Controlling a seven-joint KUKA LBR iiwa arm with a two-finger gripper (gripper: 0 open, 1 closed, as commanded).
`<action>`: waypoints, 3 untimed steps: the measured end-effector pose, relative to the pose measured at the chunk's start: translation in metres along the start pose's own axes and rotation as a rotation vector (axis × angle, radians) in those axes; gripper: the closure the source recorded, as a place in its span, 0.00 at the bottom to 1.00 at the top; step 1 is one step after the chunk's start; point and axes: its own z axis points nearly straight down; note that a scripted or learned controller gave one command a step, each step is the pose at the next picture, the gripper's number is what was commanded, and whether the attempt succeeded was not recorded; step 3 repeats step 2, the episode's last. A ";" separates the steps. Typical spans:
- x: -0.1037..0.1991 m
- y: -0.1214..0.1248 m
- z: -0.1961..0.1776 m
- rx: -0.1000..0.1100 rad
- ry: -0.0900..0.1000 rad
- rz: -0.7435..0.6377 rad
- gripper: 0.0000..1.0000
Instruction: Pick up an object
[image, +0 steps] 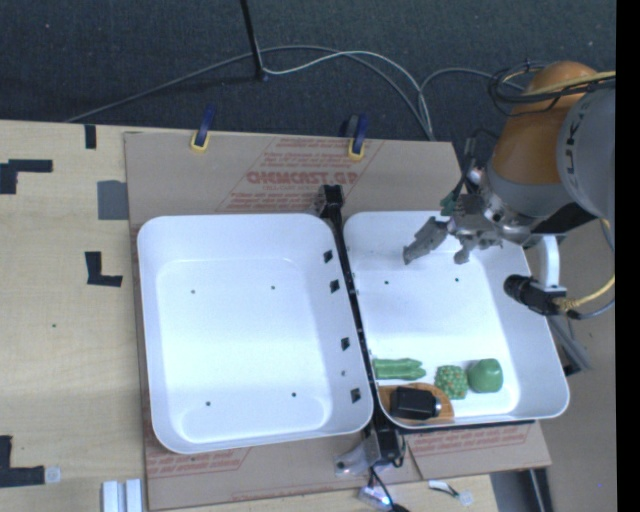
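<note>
Targets: four small things sit clustered at the near edge of the right bin (520, 330): a long green piece (398, 368), a bumpy green piece (450, 380), a round green piece (485, 375) and a dark object (413, 403) on an orange patch.
Arm: it reaches in over the far part of the right bin, well apart from that cluster.
Step in hand: approach, I judge; nothing is lifted yet.
How to do it well: travel toward the near edge, settle over one piece, and choose the round green one (it looks least crowded), keeping off the bin wall just beside it.
Gripper (440, 245): fingers spread apart, one pointing toward the divider; nothing between them, touching nothing I can make out.
Left bin (160, 300): white floor.
</note>
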 end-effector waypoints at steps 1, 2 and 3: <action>-0.043 -0.021 -0.011 -0.001 -0.001 0.004 0.00; -0.073 -0.019 0.009 0.002 -0.001 0.002 0.00; -0.073 -0.019 0.009 0.002 -0.001 0.002 0.00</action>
